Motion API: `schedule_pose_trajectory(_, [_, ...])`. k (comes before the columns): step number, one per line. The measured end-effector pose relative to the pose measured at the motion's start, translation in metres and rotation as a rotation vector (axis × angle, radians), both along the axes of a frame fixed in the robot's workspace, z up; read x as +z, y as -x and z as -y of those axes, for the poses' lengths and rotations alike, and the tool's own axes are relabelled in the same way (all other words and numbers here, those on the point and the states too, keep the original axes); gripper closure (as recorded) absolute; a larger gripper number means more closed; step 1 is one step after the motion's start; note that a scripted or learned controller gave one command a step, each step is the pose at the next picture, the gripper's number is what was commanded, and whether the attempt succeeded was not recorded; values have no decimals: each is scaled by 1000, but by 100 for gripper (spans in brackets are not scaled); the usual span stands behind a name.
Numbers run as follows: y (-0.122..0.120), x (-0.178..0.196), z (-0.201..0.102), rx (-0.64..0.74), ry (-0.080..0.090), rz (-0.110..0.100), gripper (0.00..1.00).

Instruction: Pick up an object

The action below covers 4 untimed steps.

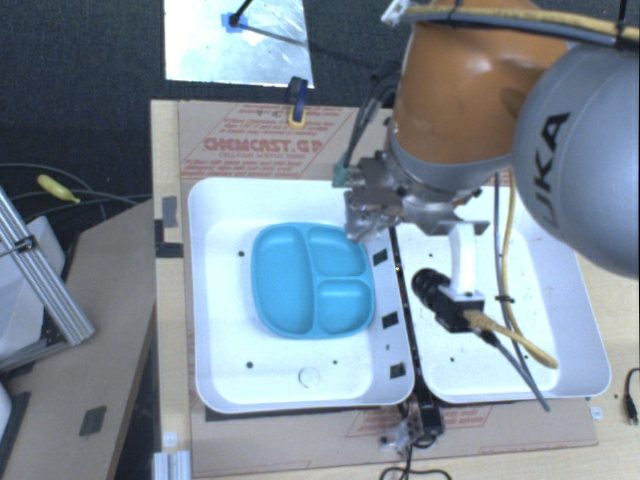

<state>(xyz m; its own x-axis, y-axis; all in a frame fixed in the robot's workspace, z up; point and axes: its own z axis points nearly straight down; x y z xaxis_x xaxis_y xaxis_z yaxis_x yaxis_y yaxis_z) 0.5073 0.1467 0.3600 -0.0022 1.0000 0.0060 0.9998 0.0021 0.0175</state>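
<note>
A light blue plate with three compartments lies flat in the middle of the left white bin. My gripper hangs from the grey and orange arm, directly over the plate's upper right corner near the wall between the two bins. Its metal body hides the tips, so contact with the plate cannot be judged.
The right white bin sits under the arm. Both bins rest on a cardboard sheet with red print. A shiny metal sheet lies at the back. A grey metal frame stands at the left edge.
</note>
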Motion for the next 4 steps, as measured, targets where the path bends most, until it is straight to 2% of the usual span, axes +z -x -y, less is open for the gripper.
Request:
schedule_pose_trajectory(1, [20,62,1,2,2,-8,100])
schedule_pose_trajectory(2, [20,72,19,-2,5,-13,100])
schedule_pose_trajectory(3, [21,29,87,-8,8,-18,100])
schedule_pose_trajectory(4, [14,30,5,8,3,-16,100])
